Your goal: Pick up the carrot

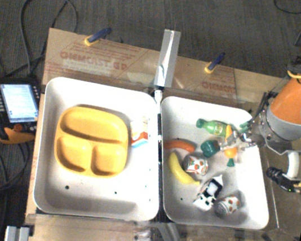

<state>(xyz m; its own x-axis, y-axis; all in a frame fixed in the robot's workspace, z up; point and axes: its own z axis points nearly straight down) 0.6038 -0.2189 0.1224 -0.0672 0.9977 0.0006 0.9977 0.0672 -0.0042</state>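
A small orange carrot (229, 152) with a green end lies in the right bin (258, 212), near its upper right. The gripper (243, 138) hangs just above and to the right of it, under the orange-banded wrist (290, 106). From this view I cannot tell whether the gripper touches the carrot. A green bottle (213, 126) lies just left of the gripper.
Also in the right bin are a teal piece (210, 148), a long orange-red toy (179, 145), a banana (179, 171), a red-and-white can (195, 165), a black-and-white toy (206, 195) and a grey toy (228, 204). The left bin (42, 185) holds a yellow divided tray (92, 142).
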